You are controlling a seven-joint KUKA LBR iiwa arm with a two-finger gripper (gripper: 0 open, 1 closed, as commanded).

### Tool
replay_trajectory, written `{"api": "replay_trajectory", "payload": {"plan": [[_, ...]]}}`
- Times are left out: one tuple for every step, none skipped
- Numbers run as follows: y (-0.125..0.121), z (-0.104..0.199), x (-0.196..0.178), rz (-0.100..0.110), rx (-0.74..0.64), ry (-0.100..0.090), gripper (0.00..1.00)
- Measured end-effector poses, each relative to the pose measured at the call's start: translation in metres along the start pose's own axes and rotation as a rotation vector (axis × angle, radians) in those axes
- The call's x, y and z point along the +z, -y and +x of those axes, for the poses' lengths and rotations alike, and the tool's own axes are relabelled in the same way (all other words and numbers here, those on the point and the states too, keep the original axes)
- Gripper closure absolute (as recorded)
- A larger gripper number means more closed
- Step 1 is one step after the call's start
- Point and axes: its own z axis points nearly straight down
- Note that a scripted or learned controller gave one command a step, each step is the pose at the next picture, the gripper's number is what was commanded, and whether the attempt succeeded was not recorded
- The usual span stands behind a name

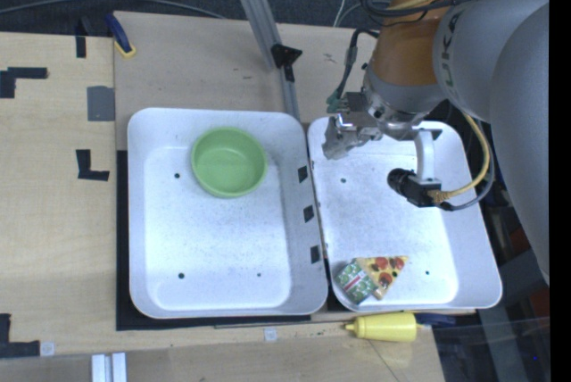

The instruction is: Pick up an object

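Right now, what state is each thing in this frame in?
green bowl: upright, in the left bin.
colourful packet: lying flat, near corner of the right bin.
yellow bottle: on its side, on the bench outside the bins.
end effector: over the right bin's far-left corner, holding nothing visible.

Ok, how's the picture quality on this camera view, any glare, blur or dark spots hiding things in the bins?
Camera view: lighting is even and soft, no harsh glare on the white bins; the green bowl and colourful packet read clearly though slightly soft; the gripper is small and fuzzy, casting a faint shadow; the floor beyond the bench is dark.
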Motion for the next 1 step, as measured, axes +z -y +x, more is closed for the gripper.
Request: {"api": "replay_trajectory", "payload": {"plan": [[-0.0037,0.0459,-0.0041,0.000,0.002,0.001,1.00]]}}
